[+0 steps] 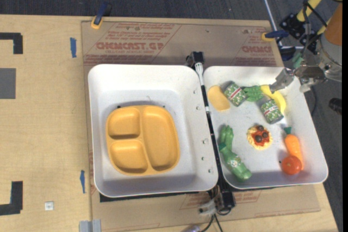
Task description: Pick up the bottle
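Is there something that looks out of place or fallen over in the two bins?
Nothing looks spilled or broken. The green bottle lies on its side in the right bin among scattered toy food. The yellow divided plate sits flat in the left bin.

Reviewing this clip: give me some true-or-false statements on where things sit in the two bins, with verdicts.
1. The yellow three-compartment plate lies in the left white bin. True.
2. The green plastic bottle lies in the left bin. False: it lies in the right white bin.
3. The orange toy carrot lies near the right bin's right edge. True.
4. The metal gripper holds the bottle. False: it is at the right bin's upper right, apart from the bottle.
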`<state>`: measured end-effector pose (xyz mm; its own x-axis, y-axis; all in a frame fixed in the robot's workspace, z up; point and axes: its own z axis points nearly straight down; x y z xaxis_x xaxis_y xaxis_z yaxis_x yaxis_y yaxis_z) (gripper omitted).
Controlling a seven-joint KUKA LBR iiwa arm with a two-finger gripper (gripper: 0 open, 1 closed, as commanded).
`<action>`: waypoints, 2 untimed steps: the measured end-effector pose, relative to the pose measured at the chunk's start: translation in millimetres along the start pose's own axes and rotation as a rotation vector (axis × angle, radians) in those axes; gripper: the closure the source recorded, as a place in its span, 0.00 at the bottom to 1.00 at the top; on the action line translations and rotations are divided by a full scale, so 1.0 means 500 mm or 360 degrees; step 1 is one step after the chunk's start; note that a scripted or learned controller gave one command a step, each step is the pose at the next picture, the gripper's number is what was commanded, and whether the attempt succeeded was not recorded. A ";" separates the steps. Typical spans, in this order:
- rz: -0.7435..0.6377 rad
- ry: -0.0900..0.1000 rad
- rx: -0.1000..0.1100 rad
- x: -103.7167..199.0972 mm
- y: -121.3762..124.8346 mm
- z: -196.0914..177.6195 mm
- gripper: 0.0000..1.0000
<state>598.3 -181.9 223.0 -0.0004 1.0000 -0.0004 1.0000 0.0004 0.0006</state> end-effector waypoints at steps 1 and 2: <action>-0.0223 0.0002 0.0003 0.113 -0.012 0.112 0.00; -0.0186 0.0003 0.0004 0.276 -0.122 0.077 0.00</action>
<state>537.5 -43.9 184.6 -0.1171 0.9931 0.0015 0.9931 0.1171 -0.0016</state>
